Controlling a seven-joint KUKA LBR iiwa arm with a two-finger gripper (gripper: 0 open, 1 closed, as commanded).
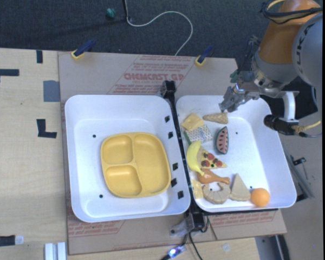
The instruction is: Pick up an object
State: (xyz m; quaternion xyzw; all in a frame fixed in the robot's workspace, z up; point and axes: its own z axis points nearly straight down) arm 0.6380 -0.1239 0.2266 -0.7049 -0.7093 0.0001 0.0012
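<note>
The right bin (271, 161) holds several toy foods: a yellow cheese wedge (192, 122), a tan pizza-like slice (215, 117), a watermelon slice (221, 140), a banana (193, 157), a pizza slice (213, 161), a pretzel-like piece (215, 194), a bread triangle (239, 188) and an orange (260, 197). My gripper (229, 104) hangs over the bin's far side, just above and right of the tan slice. Its dark fingers point down and left, with nothing visibly between them.
The left bin (81, 145) holds a yellow divided plate (134, 164). A black divider (173, 129) runs between the bins. The arm's orange band (284, 31) and grey body fill the upper right. A white cable (157, 18) lies beyond the bins.
</note>
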